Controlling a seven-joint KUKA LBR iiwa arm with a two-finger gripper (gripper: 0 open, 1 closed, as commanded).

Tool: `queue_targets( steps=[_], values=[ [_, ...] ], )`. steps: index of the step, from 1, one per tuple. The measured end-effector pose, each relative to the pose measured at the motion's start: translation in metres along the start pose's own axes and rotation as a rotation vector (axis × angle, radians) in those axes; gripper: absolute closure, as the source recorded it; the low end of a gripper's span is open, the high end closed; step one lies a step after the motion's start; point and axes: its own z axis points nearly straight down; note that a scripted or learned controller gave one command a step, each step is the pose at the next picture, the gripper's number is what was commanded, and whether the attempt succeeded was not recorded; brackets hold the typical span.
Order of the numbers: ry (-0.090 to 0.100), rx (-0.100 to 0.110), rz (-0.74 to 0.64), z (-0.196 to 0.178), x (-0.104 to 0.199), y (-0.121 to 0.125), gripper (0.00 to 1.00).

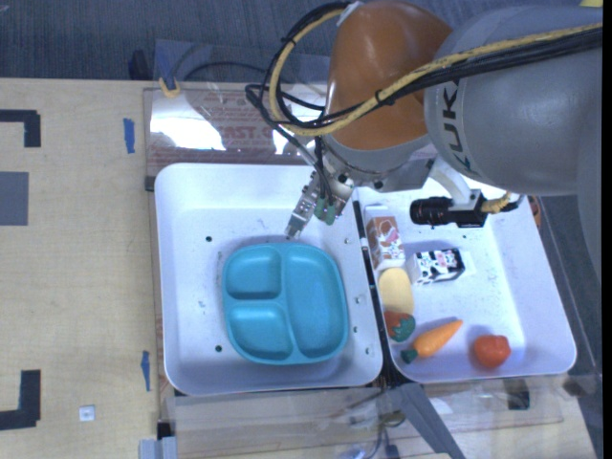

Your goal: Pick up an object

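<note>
Orange-banded arm (pixel 387 75) over bin's far rim (pixel 239 168)

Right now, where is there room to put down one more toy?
Bare floor lies in the left white bin behind the blue divided plate, and in the right white bin past the black-and-white carton. Crowded: the right bin's left edge, toy carrot included.

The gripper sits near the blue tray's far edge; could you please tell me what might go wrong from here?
The gripper hangs above the blue divided tray, whose broad, shallow shape may give the jaws little to grasp. It is also far from the carrot and tomato in the right bin, so a descent here may come up empty.
</note>
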Motion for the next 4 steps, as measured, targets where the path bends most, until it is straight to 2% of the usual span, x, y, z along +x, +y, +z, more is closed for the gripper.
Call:
queue_targets(
  steps=[1, 2, 3, 4],
  values=[
    [-0.001, 0.000, -0.077, 0.007, 0.034, 0.004, 1.00],
    [-0.007, -0.009, -0.079, -0.069, 0.054, 0.064, 1.00],
    [-0.004, -0.002, 0.027, -0.027, 0.004, 0.099, 1.00],
    [-0.003, -0.002, 0.024, -0.035, 0.039, 0.075, 1.00]
  ],
)
